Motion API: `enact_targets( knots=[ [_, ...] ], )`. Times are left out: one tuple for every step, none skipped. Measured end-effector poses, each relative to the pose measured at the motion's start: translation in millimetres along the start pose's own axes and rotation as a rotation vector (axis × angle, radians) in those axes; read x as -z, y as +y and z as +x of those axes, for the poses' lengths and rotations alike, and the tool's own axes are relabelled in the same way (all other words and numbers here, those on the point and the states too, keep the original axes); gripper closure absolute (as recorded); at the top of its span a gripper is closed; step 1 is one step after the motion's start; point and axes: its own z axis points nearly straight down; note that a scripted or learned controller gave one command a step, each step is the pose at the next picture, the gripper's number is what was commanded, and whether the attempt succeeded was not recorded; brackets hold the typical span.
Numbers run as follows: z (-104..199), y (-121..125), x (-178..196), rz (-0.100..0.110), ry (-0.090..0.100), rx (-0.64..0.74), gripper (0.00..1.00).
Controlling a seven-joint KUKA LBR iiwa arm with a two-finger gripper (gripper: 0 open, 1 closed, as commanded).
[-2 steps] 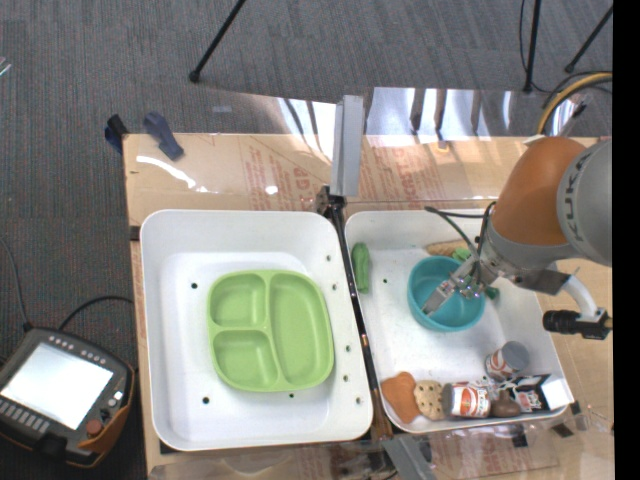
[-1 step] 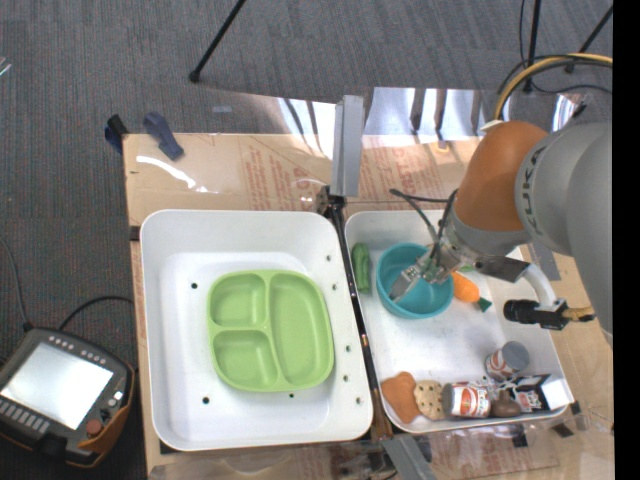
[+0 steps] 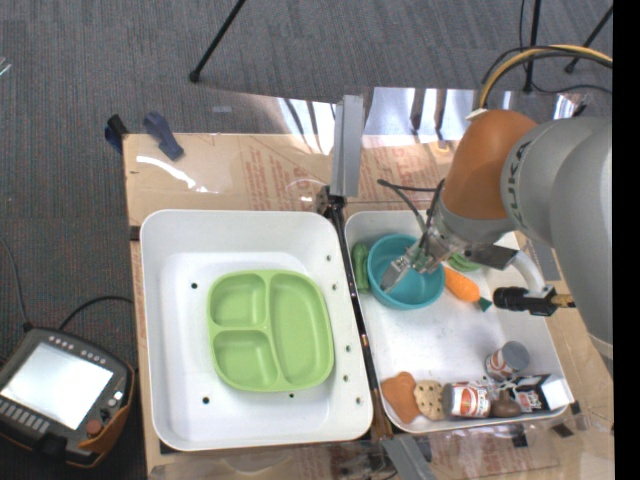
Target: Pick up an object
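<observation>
The arm's gripper [image 3: 408, 266] hangs over the round teal plastic bowl [image 3: 404, 273] at the back of the right white bin [image 3: 440, 348], its fingers slightly spread inside the bowl, pinching nothing visible. An orange toy carrot [image 3: 462, 285] lies just beside the bowl, and a green divided plate [image 3: 270, 330] sits in the left white bin [image 3: 170, 268].

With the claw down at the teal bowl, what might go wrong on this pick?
1. The claw sits at the teal bowl; a grip on its thin rim may slip.
2. The orange carrot and a green item flank the bowl, so lifting or dragging it could knock them.
</observation>
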Motion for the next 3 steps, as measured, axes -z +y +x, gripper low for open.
enact_targets(
  knots=[
    [-21,-95,0,0.002,0.001,-0.106,0.0],
    [-33,-34,-1,-0.001,0.003,-0.133,0.0],
    [-5,10,-1,0.003,0.005,-0.231,0.0]
  ],
)
